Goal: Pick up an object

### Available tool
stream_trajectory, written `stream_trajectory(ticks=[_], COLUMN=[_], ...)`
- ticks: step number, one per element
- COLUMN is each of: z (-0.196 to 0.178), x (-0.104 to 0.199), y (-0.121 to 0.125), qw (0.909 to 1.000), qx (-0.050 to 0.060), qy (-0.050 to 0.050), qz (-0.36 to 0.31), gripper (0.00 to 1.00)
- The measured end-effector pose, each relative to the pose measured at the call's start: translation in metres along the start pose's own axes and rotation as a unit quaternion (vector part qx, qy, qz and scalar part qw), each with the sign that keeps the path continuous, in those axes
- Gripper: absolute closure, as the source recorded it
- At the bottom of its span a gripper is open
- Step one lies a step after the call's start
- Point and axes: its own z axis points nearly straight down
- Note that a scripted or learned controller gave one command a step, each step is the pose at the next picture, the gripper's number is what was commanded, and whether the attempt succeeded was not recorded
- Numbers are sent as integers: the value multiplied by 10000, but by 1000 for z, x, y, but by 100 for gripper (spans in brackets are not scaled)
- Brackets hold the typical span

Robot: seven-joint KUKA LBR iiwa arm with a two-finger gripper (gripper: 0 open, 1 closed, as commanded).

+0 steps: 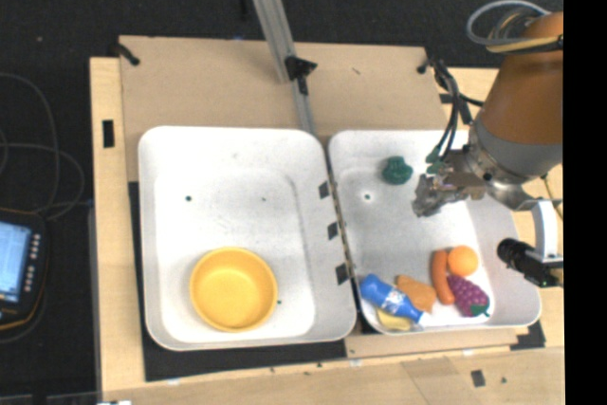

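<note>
**Robot arm poised over the right bin of toy food**

Two shallow white plastic bins sit side by side on a tan wooden bench (pixel 237 81). The left bin (pixel 237 166) holds a round yellow plastic bowl (pixel 233 288) near its front left corner. The right bin (pixel 379 232) holds a small dark green toy (pixel 396 170) near its back edge. Along its front lies a cluster: a blue and yellow packet (pixel 388 297), an orange carrot-shaped toy (pixel 415 290), a red-orange sausage-shaped toy (pixel 440 272), a round orange fruit (pixel 462 259) and a purple bunch of toy grapes (pixel 469 294). The grey and orange arm reaches in from the right. Its dark two-finger gripper (pixel 429 201) hangs over the bin's middle, just right of the green toy and behind the cluster. Nothing shows between its fingers; whether they are spread or closed cannot be told.
</note>
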Motion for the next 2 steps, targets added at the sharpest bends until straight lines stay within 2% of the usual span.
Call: stream_trajectory(ticks=[2], z=[12], x=[122], y=[5], qw=[10000], qx=[-3], qy=[7], qz=[-8], gripper=[100])
